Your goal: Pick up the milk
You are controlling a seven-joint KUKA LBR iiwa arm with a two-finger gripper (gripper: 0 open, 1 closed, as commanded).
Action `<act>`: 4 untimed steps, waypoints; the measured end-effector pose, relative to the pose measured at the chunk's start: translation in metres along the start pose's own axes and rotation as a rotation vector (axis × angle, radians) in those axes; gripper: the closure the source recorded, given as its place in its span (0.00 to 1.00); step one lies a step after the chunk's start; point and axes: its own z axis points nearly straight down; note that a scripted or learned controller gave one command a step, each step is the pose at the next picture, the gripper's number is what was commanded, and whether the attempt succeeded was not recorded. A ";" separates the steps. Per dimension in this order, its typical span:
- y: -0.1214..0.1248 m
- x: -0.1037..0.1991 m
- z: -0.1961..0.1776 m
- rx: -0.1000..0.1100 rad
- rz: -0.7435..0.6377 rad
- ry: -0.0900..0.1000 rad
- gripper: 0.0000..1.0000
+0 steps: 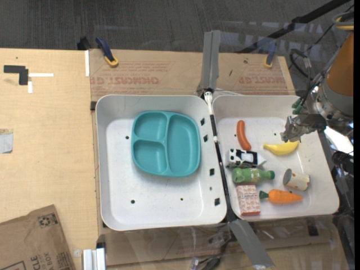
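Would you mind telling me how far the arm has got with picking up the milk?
Nothing looks done yet: the black-and-white cow-patterned milk carton lies in the right white bin, beside the green bottle. In hand: the two-finger gripper hovers above the yellow banana, apart from the carton. Left: moving to the carton, gripping and lifting it.

My robotics lab station

I work at a cardboard-covered surface (45,151) with two white bins (112,207) clamped in place, toy food (281,196), loose cables (306,61), and tape markers (40,75).
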 end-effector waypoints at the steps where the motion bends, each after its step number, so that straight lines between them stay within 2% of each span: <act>1: 0.000 0.000 0.000 0.000 0.001 0.000 0.00; 2: -0.002 0.015 0.151 -0.016 0.002 -0.001 0.00; 3: -0.011 -0.032 -0.017 -0.005 -0.116 -0.001 0.00; 4: 0.014 0.001 0.107 -0.002 -0.262 0.000 0.00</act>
